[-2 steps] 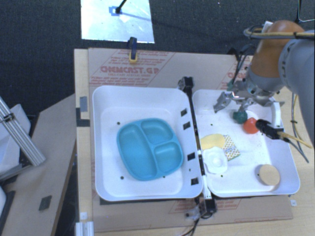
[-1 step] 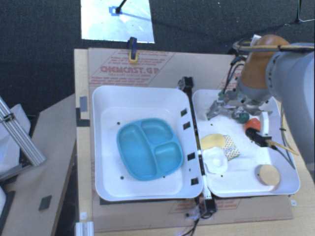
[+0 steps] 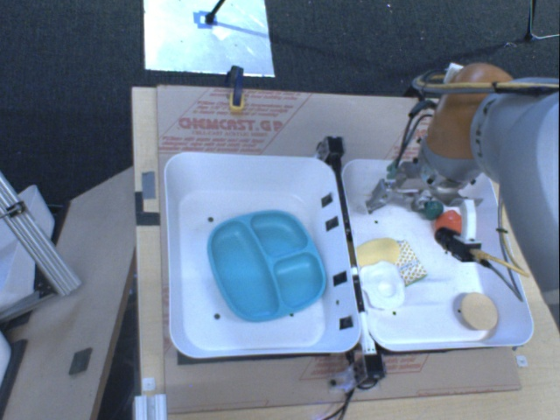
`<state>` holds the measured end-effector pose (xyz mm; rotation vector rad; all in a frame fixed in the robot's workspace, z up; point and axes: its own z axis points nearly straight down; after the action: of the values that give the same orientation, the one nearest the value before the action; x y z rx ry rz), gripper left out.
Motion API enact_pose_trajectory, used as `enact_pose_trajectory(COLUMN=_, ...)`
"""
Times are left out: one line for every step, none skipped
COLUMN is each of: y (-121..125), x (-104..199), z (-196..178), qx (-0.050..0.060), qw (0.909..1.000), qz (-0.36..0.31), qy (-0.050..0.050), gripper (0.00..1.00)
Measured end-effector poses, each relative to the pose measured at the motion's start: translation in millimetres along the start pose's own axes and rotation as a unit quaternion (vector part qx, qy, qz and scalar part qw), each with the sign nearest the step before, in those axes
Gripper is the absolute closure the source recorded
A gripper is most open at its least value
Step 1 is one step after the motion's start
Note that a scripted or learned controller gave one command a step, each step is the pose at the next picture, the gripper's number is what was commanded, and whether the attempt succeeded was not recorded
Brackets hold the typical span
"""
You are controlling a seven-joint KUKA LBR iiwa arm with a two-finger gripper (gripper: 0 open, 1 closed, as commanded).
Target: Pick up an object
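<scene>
The gripper (image 3: 404,191) hangs low over the right bin (image 3: 516,318), whether it grips anything I can't tell, and the nearest pick, a small teal object (image 3: 430,206), lies just beside it at four o'clock, with a red-orange piece (image 3: 449,220) just beyond on that same line.

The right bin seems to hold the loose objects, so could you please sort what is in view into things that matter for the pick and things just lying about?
For the pick:
- gripper
- right bin
- yellow piece
- white cup
- tan disc
- orange-red object

Lying about:
- left bin
- blue divided tray
- yellow clamp
</scene>
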<state>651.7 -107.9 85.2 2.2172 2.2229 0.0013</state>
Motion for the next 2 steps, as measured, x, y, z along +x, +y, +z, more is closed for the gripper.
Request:
enact_pose_trajectory(y=1.2, x=0.0, z=-11.5, qx=-0.002, qw=1.0000, qz=0.000, qy=0.000, gripper=1.00)
enact_pose_trajectory(y=2.9, x=-9.2, z=-71.6, qx=-0.003, qw=1.0000, qz=0.001, qy=0.000, gripper=1.00)
